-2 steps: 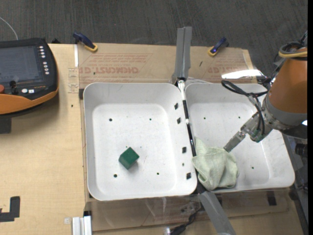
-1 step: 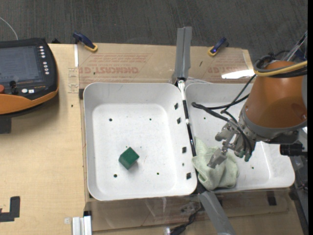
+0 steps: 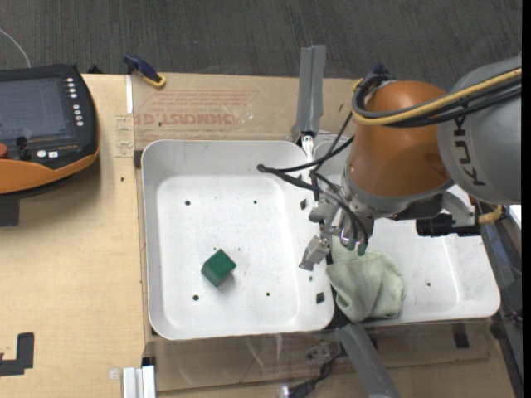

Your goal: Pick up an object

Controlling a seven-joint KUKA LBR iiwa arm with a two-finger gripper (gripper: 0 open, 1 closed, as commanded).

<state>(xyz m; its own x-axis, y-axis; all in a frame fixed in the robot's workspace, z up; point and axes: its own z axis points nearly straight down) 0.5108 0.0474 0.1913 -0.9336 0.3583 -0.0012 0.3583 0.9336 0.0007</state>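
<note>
The gripper [image 3: 336, 240] hangs over the divider between the 2 bins, fingers' opening unclear, touching the pale cloth [image 3: 367, 284] just below.

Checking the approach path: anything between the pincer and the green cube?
Nothing visible. The pincer sits over the divider by the cloth; the cube lies alone on the left bin floor, only bare floor between.

Count: 2 white bins, left bin [image 3: 166, 222] & right bin [image 3: 465, 288]; 1 green block [image 3: 219, 268] in the left one; 1 pale cloth [image 3: 369, 287] at the right one's near-left corner; 1 arm [image 3: 398, 148] w/ 1 gripper [image 3: 336, 243]; 1 teach pendant [image 3: 41, 127]; 1 clamp [image 3: 143, 70].
</note>
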